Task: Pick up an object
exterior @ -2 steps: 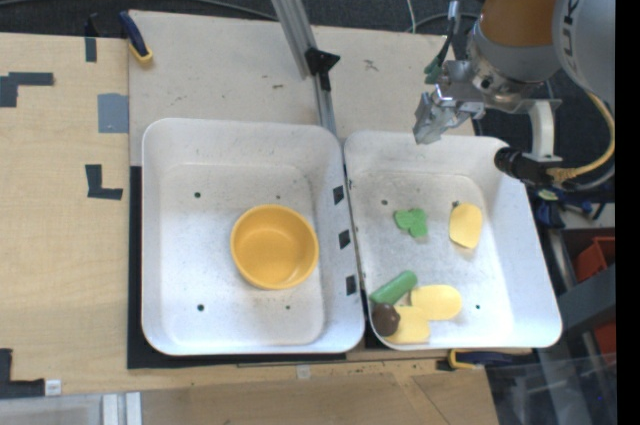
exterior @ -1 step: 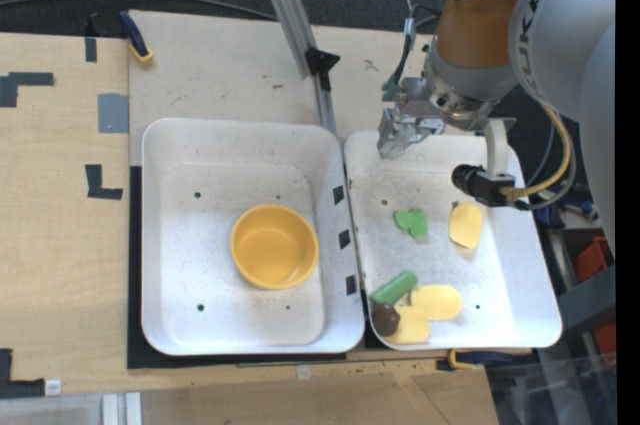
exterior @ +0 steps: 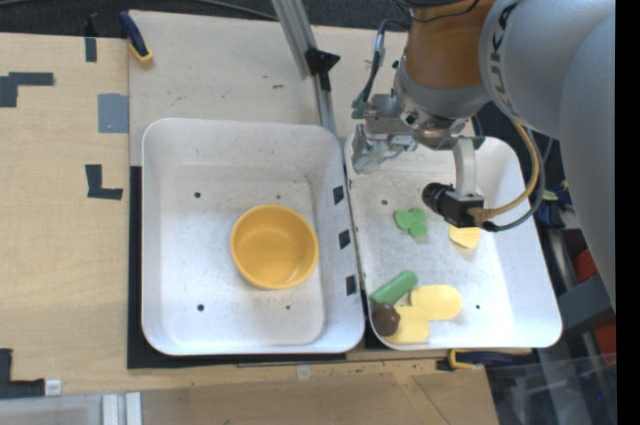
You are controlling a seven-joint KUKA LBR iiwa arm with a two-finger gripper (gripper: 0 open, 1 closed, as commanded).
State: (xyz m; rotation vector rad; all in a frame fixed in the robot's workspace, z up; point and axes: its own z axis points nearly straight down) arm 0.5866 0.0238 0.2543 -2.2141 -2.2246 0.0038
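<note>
One gripper (exterior: 372, 151), finger state indiscernible, at right bin's (exterior: 520, 313) far-left corner; green piece (exterior: 410, 222) nearby below; yellow bowl (exterior: 275, 246) lower left.

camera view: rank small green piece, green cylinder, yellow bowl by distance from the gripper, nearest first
The gripper sits over the right bin's upper-left corner.
1. small green piece: right bin, just below and right of the gripper.
2. green cylinder: right bin, lower down near the divider.
3. yellow bowl: left bin, middle, down-left across the divider.

Blue-yellow clamp (exterior: 136, 37) on bench (exterior: 60, 113); metal pole (exterior: 290, 3)
</note>
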